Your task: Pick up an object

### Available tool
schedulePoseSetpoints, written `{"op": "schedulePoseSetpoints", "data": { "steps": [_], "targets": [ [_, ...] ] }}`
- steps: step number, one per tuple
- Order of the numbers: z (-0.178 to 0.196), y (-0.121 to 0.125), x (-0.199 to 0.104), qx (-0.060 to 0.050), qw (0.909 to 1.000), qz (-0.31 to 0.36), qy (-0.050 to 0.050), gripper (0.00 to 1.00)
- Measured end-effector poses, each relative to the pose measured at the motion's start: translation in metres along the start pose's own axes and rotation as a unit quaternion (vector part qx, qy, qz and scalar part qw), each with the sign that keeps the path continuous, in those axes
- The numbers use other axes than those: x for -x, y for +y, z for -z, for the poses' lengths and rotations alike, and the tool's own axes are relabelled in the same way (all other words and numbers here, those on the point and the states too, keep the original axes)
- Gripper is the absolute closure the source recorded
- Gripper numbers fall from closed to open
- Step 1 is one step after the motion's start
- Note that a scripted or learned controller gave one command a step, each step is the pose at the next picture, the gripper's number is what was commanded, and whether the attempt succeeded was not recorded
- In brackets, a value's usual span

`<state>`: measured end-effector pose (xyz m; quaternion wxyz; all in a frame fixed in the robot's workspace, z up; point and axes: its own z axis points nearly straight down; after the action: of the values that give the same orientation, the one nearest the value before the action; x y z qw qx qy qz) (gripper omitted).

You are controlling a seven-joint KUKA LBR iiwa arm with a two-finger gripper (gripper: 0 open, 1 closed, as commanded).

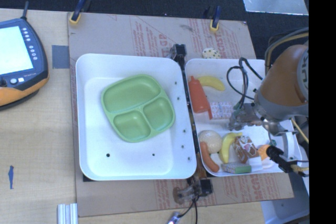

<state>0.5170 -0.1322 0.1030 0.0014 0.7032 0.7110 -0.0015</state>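
Observation:
The right white bin (226, 64) holds several small items. Among them are a red bottle (198, 96), a yellow banana (211, 82), a white ball (210, 139), a second banana (227, 146), an orange sausage (209, 159) and a brown-and-white snack (244, 149). My gripper (240, 120) hangs low over the middle right of this bin, just above the second banana and beside a pale packet (223, 109). I see nothing held in it. The grey and orange arm (283, 84) covers the bin's right side.
The left white bin (89, 113) holds a green divided plate (138, 107). A teach pendant (18, 60) lies on the bench at far left. A small dotted ball (210, 53) rests behind the right bin. Black cables (242, 78) loop near the arm.

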Motion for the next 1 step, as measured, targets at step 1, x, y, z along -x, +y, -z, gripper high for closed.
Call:
{"op": "schedulePoseSetpoints", "data": {
  "steps": [1],
  "targets": [
    [-0.0001,-0.0001,0.0000,0.000,1.0000,0.000,0.000,0.00]
  ]
}}
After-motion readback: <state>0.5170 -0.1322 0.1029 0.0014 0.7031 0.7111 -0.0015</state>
